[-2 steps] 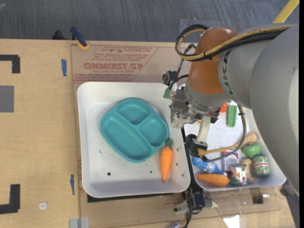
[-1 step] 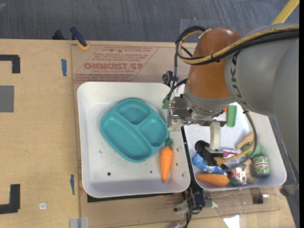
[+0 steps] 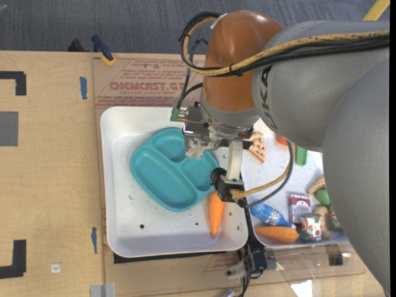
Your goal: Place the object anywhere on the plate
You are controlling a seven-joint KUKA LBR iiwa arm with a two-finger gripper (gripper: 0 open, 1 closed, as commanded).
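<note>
Nearest me, an orange plastic carrot (image 3: 215, 214) lies right of the teal divided plate (image 3: 167, 175); jaws' state I cannot tell.

The grey arm (image 3: 322, 104) with its orange band reaches in from the right over the left white bin (image 3: 117, 184). The gripper (image 3: 197, 146) hangs above the upper right edge of the teal divided plate (image 3: 167, 175). An orange carrot (image 3: 215, 214) lies in the bin just beside the plate's lower right corner. The right bin (image 3: 278, 243) contains several small items.
</note>
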